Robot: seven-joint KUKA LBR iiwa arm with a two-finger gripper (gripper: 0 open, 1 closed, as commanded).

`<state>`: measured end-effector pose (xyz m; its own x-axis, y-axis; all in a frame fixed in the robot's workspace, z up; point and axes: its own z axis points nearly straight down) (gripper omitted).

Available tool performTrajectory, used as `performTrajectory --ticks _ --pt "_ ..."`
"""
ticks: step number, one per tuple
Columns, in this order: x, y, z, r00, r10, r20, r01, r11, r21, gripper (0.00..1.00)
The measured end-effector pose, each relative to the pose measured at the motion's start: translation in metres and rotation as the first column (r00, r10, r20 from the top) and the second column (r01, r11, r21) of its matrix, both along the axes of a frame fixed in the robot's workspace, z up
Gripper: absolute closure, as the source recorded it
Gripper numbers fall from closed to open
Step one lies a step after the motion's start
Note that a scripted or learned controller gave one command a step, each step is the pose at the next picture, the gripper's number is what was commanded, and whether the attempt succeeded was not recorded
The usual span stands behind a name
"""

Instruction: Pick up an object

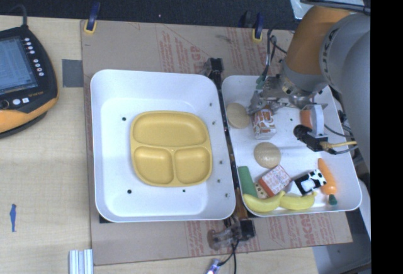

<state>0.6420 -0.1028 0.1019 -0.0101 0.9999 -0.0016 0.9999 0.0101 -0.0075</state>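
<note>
The hand point(264, 104) is hanging low over the back part of the right bin point(242, 85), right above a small red and white carton point(264, 123) that is standing there, and it looks like it is touching the top of it. It is too dark and crowded there to tell how wide the hand is open, or whether it is really holding the carton. A lot could be going wrong from here. The carton is small and light, so it could be tipping over or sliding away if the hand is pushing on only one side. A round tan thing point(238, 115) is sitting just beside the carton on the left, and the hand could be bumping it or catching both at once. If the hold is weak, the carton could be falling back into the bin on the way up. Nearer the front, another round tan thing point(267, 154), a small orange box point(274, 181), a green stick point(245, 181), a yellow banana point(279, 203), a black and white toy point(306, 183) and an orange carrot point(327, 179) are lying close together. The grey arm point(349, 62) is reaching in from the right, with its orange band point(308, 39) just above the wrist, bending down toward the bin. The left bin point(110, 140) is holding a yellow tray point(170, 147), well apart from the hand. Both bins are resting on the table point(44, 191).
</note>
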Motion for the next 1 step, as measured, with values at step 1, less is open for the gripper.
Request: performTrajectory --ticks 1 --pt "-0.0758 0.0512 0.0902 1.0 -0.003 0.003 0.003 1.0 0.001 1.0"
